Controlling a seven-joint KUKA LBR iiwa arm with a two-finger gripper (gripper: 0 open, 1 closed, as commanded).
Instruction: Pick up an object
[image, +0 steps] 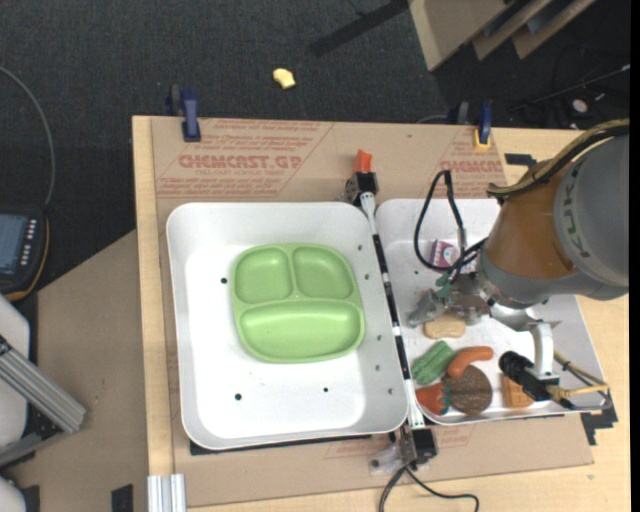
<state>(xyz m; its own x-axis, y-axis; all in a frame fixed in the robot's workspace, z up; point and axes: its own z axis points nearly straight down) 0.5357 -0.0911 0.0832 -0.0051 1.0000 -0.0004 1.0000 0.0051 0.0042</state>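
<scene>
1. So the bench has two shallow white bins next to each other, the left bin and the right bin, sitting on a brown board with red lettering.
2. The left bin holds a green divided plate, three compartments, lying flat around the middle of the bin.
3. The arm comes in from the right, grey with the orange band, and it's hanging over the right bin, covering a good part of it.
4. The gripper is down low over the middle of the right bin, right by a pale tan flat piece that looks like toy bread or a cookie. It's just beside or touching it, honestly can't say which.
5. Whether the gripper is apart or closed, I can't tell from this angle; the wrist and cables hide too much.
6. The rest of the toy stuff is bunched at the near end of the right bin: a green veg-looking piece, an orange-red sausage shape, a round brown patty thing, a red bit at the corner and an orange chunk.
7. A small pink and white item sits further back in the right bin, near a loop of black cable.
8. A little yellow thing is lying on the dark floor beyond the bench, well away from everything.
</scene>
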